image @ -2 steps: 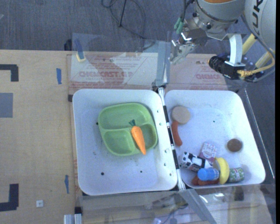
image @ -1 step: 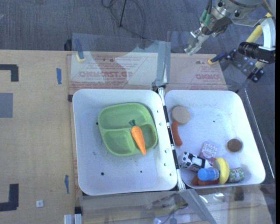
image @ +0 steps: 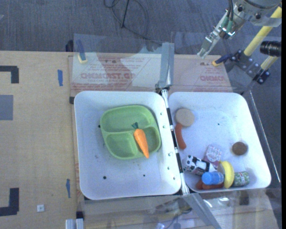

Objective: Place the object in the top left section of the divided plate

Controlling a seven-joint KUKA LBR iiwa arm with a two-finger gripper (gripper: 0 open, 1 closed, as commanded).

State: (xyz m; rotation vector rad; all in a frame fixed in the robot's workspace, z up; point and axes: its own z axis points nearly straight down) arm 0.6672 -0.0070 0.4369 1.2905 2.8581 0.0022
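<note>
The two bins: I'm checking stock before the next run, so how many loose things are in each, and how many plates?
Left bin, toys: 1, the carrot
Left bin, plates: 1, the green plate
Right bin, toys: about 8, some piled together so the count is unsure
Total: about 10

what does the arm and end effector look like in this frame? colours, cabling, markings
At the camera view's top right corner, a pale grey arm segment shows. The end effector below it is slim, light grey to silver, tapering to narrow fingers, with a small green-teal patch and dark parts near its mount. I can't make out any cable or printed marking on it at this size.
</note>
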